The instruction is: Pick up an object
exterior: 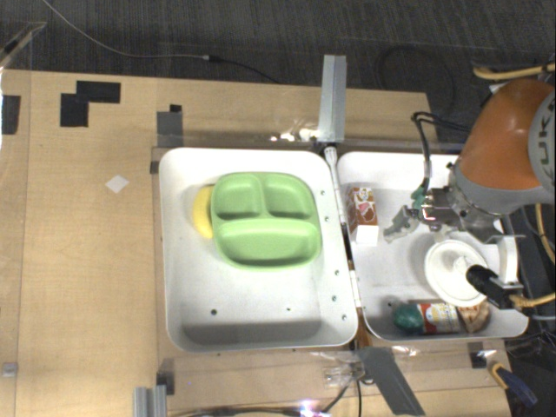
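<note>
The gripper hovers low in the right bin, nothing visibly between its tips, beside the small carton at the left wall, so it should centre over that carton before squeezing

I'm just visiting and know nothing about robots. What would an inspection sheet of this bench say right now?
Surface: wooden bench bearing a left bin and a right bin, side by side.
Job's things: green divided tray over a yellow item in the left bin; small carton, white round object, green-capped bottle in the right bin.
Clutter: black tape patches on the bench.
Grippers: gripper over the right bin; finger state unclear.
Cables: thin cable across the floor; black cable by the arm.
Surroundings: dark carpet.
</note>
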Tool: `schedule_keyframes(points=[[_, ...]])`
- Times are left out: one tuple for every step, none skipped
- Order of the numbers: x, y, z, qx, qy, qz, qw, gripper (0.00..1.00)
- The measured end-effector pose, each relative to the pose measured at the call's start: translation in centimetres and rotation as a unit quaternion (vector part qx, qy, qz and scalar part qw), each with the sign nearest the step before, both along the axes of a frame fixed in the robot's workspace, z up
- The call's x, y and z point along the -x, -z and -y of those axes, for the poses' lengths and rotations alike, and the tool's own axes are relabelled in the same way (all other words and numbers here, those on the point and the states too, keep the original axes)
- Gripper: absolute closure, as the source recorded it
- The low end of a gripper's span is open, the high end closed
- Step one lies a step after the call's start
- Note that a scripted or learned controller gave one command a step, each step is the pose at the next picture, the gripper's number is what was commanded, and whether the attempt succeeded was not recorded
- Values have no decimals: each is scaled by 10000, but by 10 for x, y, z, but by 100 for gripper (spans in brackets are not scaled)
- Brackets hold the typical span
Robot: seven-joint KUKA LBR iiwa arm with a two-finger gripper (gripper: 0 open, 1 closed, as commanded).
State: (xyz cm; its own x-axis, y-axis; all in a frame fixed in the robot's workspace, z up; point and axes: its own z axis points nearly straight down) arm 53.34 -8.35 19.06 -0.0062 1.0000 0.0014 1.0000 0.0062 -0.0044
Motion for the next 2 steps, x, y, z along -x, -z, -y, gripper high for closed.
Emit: schedule_keyframes(points=[[-64, 104, 9, 10, -186, 66, 9998, 0], [-63, 104, 75, 19, 291, 50, 9996, 0]])
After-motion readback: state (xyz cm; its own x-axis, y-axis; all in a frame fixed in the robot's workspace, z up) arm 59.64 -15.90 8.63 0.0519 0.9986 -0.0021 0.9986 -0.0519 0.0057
